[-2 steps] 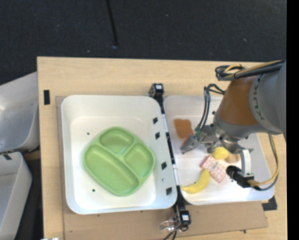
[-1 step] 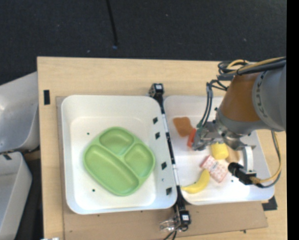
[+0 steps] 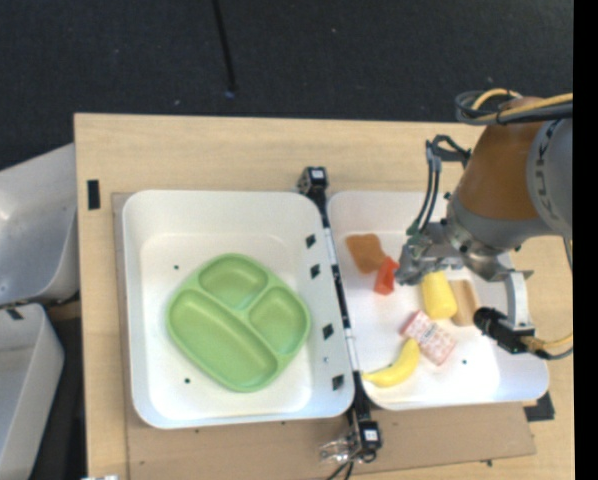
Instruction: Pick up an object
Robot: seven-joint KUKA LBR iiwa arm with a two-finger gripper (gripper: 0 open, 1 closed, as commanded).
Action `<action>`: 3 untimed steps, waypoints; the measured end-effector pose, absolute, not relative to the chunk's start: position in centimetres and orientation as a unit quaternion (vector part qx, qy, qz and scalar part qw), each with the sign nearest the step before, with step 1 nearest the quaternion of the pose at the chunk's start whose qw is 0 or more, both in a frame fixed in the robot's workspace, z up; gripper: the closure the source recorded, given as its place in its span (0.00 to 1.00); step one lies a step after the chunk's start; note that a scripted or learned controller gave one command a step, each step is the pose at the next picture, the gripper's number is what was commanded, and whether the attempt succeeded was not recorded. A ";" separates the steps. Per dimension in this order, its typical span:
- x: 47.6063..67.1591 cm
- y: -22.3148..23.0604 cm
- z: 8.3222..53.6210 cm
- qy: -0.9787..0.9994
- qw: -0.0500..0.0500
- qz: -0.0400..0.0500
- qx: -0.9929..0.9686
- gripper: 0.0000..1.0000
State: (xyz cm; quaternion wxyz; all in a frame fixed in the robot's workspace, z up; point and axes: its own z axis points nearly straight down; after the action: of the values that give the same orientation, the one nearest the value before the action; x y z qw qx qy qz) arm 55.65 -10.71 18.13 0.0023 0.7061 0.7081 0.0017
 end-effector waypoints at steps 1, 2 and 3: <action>55.2 -11.1 22.8 0.708 0.003 0.002 0.706 1.00; 55.3 -11.1 27.1 0.708 0.003 0.002 0.706 1.00; 55.8 -6.1 27.7 0.710 0.001 0.001 0.704 1.00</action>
State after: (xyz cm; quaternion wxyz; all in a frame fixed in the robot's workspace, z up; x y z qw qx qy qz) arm 55.81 -6.10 27.67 0.0009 0.7044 0.7098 0.0014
